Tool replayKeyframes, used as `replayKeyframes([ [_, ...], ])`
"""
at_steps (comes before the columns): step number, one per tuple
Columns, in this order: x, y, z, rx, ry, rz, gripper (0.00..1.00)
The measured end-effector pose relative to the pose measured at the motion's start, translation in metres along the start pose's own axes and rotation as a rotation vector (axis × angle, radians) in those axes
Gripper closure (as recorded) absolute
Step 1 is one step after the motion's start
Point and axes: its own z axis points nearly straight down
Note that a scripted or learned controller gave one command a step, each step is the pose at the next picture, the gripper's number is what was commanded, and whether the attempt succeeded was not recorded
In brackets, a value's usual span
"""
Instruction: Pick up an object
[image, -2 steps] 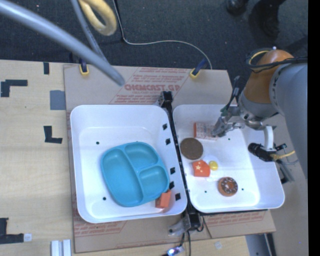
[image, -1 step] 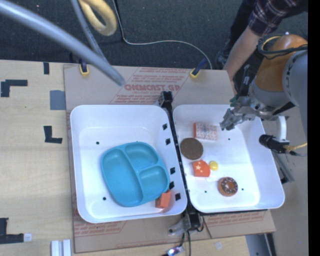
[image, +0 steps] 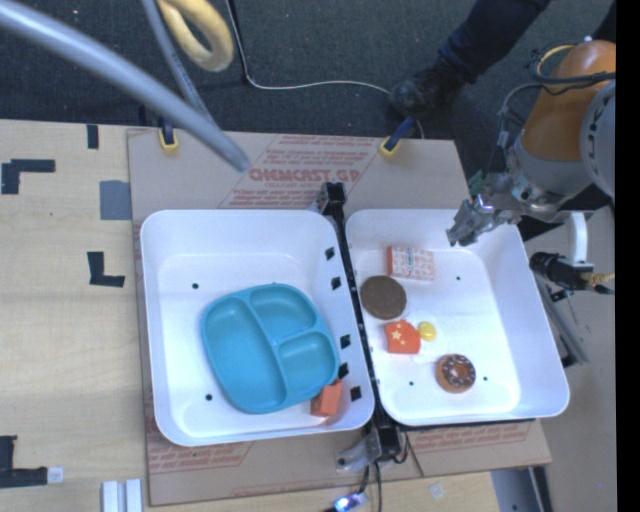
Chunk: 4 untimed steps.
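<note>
Gripper (image: 468, 228) hovering over right bin (image: 520, 300) top edge, claw state unclear; round brown cookie (image: 383, 297), donut (image: 455, 373) sitting inside; blue tray (image: 270, 346) lying in left bin (image: 170, 300).

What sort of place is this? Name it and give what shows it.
Probably a robotics lab bench set up for grasping trials. Two white bins sit side by side on a taped cardboard sheet, toy food such as a doughnut lies in one, and a robot arm's end effector hangs over it.

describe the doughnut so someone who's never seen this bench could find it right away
Look in the right white bin, at its near end. The doughnut lies there alone, below the small yellow ball. Unlike the plain brown cookie further up, it is a ring with a hole and sprinkles.
</note>
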Motion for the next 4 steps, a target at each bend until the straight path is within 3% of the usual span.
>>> replayKeyframes([
  [1, 0.006, 0.004, -0.044, -0.001, 0.000, 0.000, 1.00],
  [4, 0.173, -0.004, -0.034, 0.005, 0.001, -0.004, 1.00],
])
